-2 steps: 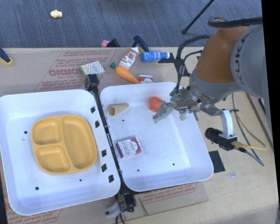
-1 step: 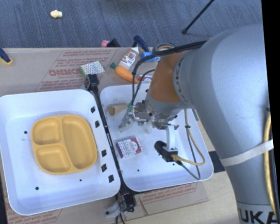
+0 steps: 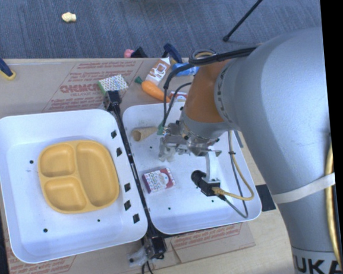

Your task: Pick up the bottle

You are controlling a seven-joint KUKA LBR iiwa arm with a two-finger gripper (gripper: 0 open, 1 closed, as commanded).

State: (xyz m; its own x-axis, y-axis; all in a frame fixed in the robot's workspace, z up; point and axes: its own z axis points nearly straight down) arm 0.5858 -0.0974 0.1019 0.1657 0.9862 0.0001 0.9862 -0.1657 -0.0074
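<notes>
Hovering low over the right bin [image 3: 249,207], the gripper [image 3: 173,144] hangs beneath the grey arm [image 3: 276,106] and its orange band [image 3: 203,95]; how it is set I cannot tell. By size, next comes the yellow divided tray [image 3: 78,174] in the left bin [image 3: 8,177], then the orange bottle [image 3: 156,81] lying on the cardboard [image 3: 65,83] behind the bins (outside both), then a small red packet [image 3: 158,180]. I judge the bottle light, stiff plastic, smooth and apt to roll, best gripped across its body.
</notes>
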